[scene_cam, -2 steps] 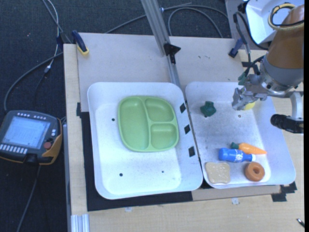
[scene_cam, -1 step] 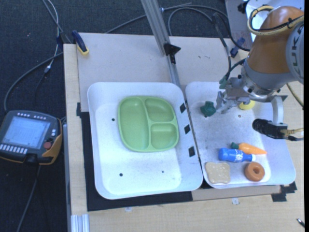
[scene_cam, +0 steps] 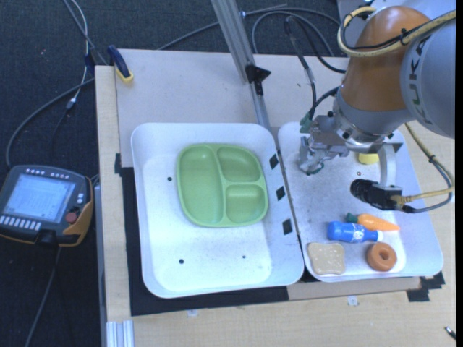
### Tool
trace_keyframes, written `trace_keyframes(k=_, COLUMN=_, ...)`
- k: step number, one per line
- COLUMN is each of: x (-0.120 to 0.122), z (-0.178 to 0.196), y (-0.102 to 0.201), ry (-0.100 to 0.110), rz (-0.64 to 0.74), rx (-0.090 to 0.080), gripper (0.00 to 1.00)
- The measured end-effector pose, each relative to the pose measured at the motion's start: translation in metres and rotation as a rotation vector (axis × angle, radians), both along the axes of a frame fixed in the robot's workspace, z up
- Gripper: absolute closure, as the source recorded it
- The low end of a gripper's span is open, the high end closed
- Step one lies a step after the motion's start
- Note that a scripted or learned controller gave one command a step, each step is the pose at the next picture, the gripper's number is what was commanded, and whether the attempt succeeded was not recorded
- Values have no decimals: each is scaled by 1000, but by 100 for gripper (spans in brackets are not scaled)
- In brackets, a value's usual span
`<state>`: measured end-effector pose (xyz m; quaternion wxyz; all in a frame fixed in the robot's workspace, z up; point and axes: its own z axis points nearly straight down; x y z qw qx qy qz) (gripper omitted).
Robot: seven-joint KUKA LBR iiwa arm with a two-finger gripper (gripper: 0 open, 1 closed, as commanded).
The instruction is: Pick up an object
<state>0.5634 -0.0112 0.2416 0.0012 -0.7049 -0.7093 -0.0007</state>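
My gripper (scene_cam: 312, 163) hangs over the upper left part of the right bin (scene_cam: 318, 208), above bare bin floor. The objects lie apart from it. A blue bottle (scene_cam: 351, 231) and an orange carrot (scene_cam: 380, 223) lie side by side toward the bin's front right. In front of them are a brown donut (scene_cam: 381, 256) and a slice of toast (scene_cam: 327, 258). Behind the wrist, a yellow object (scene_cam: 367, 157) is partly hidden by the arm.
The left bin (scene_cam: 155, 194) holds a green divided plate (scene_cam: 221, 184). A black camera unit (scene_cam: 372, 192) on the wrist hangs over the right bin's middle. A metal pole (scene_cam: 242, 56) slants down between the bins. A teach pendant (scene_cam: 40, 204) lies off the bench at left.
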Motion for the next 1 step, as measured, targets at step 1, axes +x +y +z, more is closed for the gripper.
trace_keyframes(k=1, x=-11, z=-16, y=56, ry=3, rz=0, rx=0, gripper=100)
